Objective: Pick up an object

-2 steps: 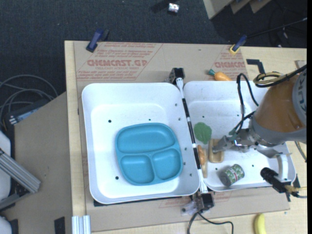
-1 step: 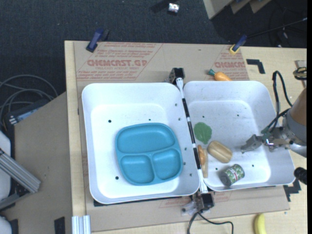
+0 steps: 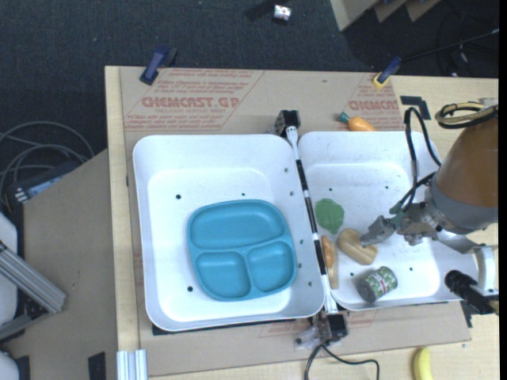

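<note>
Camera view puts my gripper (image 3: pixel 379 229) low in the right bin (image 3: pixel 356 153), its tip right at the upper end of a tan, bread-like piece (image 3: pixel 356 248), with the arm coming in from the right. I cannot tell from here how the tool is set, or whether it has anything; nothing shows clearly as grasped.

The likely target is that tan piece, which lies near the bin's middle. A green leafy item (image 3: pixel 329 213) sits just up and left of it, a thin orange stick (image 3: pixel 328 256) lies along the divider beside it, and a small can (image 3: pixel 375 284) rests on its side near the front wall. The left bin (image 3: pixel 158 157) carries a blue divided tray (image 3: pixel 242 248).

To do this well, I judge the tool should centre over the tan piece's middle rather than its end, cross its narrow width, and go down squarely before closing. I would keep clear of the green item, then lift slowly and check for the piece.
</note>
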### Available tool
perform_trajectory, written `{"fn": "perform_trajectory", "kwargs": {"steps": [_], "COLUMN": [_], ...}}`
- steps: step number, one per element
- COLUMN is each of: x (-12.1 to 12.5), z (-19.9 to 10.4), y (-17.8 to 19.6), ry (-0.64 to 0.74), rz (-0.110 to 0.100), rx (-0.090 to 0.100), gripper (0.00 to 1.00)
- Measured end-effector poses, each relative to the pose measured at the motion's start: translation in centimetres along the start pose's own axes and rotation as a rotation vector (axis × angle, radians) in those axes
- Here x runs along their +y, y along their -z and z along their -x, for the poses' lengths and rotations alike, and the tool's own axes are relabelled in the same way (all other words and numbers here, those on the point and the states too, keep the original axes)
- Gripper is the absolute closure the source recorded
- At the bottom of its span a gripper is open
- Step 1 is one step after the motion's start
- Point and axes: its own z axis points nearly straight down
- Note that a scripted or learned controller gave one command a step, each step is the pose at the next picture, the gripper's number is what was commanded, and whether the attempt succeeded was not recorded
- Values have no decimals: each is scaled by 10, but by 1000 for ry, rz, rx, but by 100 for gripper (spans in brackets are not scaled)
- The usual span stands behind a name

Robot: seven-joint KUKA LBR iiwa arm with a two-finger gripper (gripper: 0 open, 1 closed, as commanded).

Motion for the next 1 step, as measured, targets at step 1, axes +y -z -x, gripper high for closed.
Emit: {"fn": "perform_trajectory", "kwargs": {"steps": [1], "x": [22], "z": [-14], "y": [-72], "ry": [0], "rz": [1], "rx": [-1], "gripper": [0]}}
